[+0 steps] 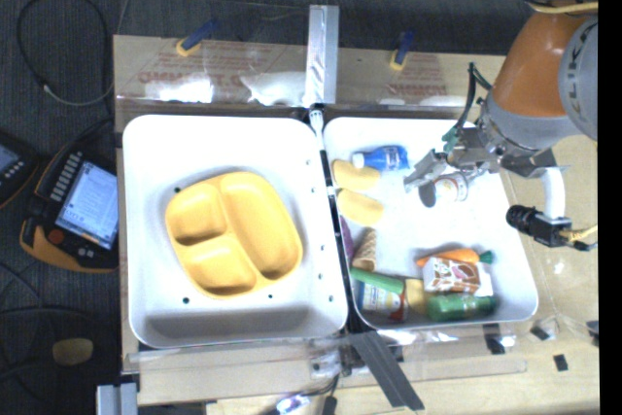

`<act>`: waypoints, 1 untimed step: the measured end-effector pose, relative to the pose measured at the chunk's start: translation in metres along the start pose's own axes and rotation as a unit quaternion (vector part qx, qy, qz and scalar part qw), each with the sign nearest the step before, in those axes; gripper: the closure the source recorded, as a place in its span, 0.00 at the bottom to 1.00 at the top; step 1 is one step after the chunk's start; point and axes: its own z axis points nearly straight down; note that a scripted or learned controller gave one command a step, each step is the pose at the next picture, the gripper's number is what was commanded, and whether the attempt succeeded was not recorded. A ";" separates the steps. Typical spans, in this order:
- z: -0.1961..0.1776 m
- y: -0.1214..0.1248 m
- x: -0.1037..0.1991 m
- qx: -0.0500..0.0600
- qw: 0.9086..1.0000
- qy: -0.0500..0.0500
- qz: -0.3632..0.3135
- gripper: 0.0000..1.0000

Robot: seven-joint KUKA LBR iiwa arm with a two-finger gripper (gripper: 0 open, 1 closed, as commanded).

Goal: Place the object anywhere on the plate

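on the far left a dark carpeted floor carries a handheld controller (76, 209) with a lit screen and loops of thin cable (58, 44). the bench starts next, its back strip covered in crumpled clear plastic held by two blue clips (197, 37).

the left bin (146, 306) holds a yellow plate (234, 231) with three compartments, set near the middle and turned a little; bare white floor rings it on every side, widest toward the front and left walls.

a raised divider (328, 209) where the two rims meet separates it from the right bin (520, 287). just right of that divider lie two pale yellow pieces (356, 190), one behind the other, and a small white bottle with a blue label (383, 157) lies behind them. toward the front wall a green bottle (384, 292), an orange snack pack (455, 273) and other small items crowd together, touching.

the gripper (445, 176) hangs over the back middle of the right bin, just right of the blue-label bottle and apart from it. whether its jaws are spread or pressed together cannot be told, and nothing can be seen between them. the bin floor under and in front of it is bare. the grey arm with its orange band (535, 63) enters from the right edge.
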 end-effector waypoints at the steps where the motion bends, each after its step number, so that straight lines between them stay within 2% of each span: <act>1: 0.019 0.028 0.062 0.000 0.999 0.002 -0.040 1.00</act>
